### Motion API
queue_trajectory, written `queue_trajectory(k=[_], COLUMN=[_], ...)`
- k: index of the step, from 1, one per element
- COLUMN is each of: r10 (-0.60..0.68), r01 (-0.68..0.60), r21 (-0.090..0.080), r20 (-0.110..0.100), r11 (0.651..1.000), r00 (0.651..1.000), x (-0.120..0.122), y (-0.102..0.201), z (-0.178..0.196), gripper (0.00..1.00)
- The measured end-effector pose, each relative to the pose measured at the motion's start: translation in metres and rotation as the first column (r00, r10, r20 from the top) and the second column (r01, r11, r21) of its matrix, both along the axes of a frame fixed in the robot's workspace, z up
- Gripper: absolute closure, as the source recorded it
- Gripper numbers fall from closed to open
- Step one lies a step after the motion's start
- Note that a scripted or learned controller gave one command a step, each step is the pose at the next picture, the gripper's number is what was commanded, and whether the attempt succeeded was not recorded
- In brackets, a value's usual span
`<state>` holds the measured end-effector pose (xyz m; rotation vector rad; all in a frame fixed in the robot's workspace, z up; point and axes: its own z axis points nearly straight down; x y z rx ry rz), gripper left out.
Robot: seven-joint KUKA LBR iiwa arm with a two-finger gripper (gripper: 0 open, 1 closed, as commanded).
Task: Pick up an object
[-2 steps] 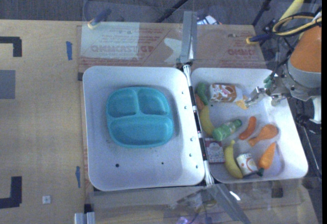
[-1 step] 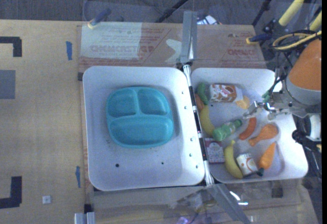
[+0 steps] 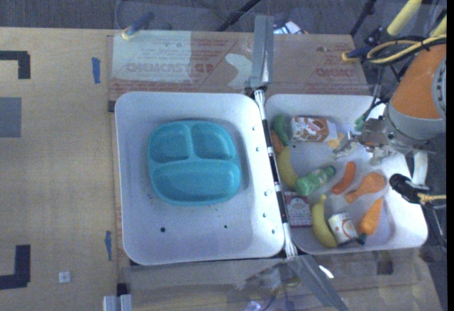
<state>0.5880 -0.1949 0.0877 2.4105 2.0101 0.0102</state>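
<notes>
The right white bin (image 3: 411, 231) holds a jumble of toy food. A white and brown packet (image 3: 312, 128) lies at the back beside a green vegetable (image 3: 281, 128). A green bottle (image 3: 316, 179) lies in the middle, with a yellow banana (image 3: 287, 169) to its left. Three orange carrots (image 3: 345, 177) (image 3: 367, 185) (image 3: 372, 216) lie toward the right. A second banana (image 3: 323, 221) and a small white can (image 3: 342, 226) sit at the front. My gripper (image 3: 362, 143) hangs low over the bin's back right, just right of the packet and above the carrots.
The left white bin (image 3: 135, 231) carries a blue divided plate (image 3: 194, 160). A metal divider (image 3: 269, 160) separates the two bins. A flat red and white card (image 3: 299, 210) lies by the divider in the right bin. Yellow and black cables (image 3: 397, 47) hang near the arm.
</notes>
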Motion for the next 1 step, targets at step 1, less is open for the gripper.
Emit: queue_trajectory(k=[1], r10=[0.001], r01=[-0.001], r21=[-0.005], r20=[0.003], r11=[1.0], r00=[1.0], x=[0.0006], y=[-0.0013], z=[0.0106], gripper=[1.0])
